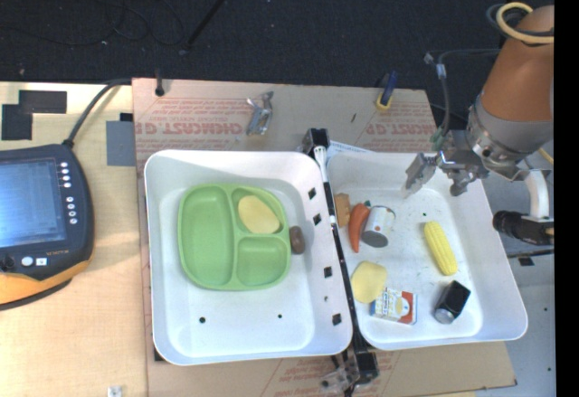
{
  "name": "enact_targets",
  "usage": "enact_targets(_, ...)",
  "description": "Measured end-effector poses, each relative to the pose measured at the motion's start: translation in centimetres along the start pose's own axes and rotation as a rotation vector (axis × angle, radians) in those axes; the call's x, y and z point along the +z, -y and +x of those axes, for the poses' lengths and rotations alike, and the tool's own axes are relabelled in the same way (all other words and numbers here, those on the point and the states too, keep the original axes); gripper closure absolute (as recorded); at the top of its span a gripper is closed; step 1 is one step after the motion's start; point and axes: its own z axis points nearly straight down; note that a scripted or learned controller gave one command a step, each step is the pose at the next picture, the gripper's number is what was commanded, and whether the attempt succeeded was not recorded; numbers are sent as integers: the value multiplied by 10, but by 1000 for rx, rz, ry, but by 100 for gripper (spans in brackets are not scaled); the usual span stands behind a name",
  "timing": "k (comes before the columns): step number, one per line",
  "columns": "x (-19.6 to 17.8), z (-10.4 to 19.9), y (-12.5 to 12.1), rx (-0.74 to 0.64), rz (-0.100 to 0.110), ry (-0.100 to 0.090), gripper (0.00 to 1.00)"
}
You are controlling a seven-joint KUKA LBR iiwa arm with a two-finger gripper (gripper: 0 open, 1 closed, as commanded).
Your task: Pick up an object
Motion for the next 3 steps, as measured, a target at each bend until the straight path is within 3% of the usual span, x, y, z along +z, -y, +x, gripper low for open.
enact_targets(1,140,-54,30,-2,-6,0,0)
enact_targets(2,135,-56,32,4,3,-3,100)
enact_targets(3,155,6,23,-3,-13,5,100)
